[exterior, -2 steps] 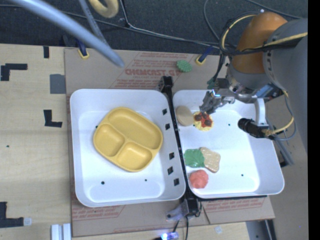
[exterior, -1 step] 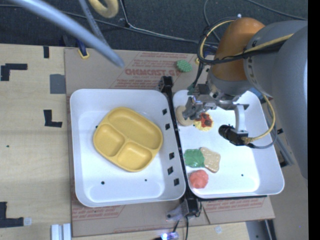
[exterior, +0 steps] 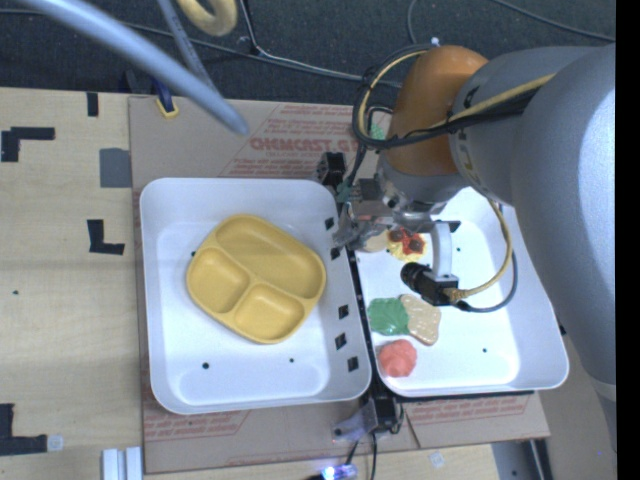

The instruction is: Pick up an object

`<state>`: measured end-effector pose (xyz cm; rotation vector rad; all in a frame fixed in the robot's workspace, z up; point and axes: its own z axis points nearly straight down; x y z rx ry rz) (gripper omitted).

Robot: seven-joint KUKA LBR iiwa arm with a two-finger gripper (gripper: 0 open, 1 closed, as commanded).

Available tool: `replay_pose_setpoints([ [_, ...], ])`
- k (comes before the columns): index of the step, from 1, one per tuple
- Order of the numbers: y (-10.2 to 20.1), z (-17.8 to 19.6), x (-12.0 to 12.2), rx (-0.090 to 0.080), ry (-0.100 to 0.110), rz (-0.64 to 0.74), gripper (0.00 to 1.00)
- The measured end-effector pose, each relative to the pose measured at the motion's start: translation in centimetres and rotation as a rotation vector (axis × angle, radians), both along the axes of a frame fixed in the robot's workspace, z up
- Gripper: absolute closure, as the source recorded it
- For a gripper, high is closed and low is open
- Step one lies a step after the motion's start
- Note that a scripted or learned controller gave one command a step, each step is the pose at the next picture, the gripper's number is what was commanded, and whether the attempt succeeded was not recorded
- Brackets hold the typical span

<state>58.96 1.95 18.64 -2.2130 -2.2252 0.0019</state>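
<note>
From my console I see the grey arm with its orange band [exterior: 440, 88] reaching in from the right and bending down over the right-hand shallow white bin [exterior: 535, 353]; its two-finger gripper [exterior: 392, 236] sits low over the upper left part of that bin, close to the wall shared with the other bin; the wrist and a black cable fitting hide the tips, so I cannot tell how the gripper stands, nor whether anything is in it; a small red and yellow piece [exterior: 407, 240] shows just beside the gripper, too covered for me to name.

Below the gripper lie three small soft-looking things: a green, flat, roughly square piece [exterior: 386, 315]; a pale beige, elongated piece [exterior: 423, 319] touching the green one's right side, its long axis running from upper left to lower right; a round pinkish-red lump [exterior: 398, 357] just below both, near the bin's front wall.

The left-hand shallow white bin [exterior: 175, 373] bears a yellow plastic tray with three compartments [exterior: 256, 277]; it lies flat, turned at a slant, its long axis running from upper left to lower right.
</note>
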Motion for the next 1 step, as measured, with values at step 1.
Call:
replay_pose_setpoints([
  [1, 4.84, 1.94, -0.94, 0.001, -0.003, 0.001, 1.0],
])
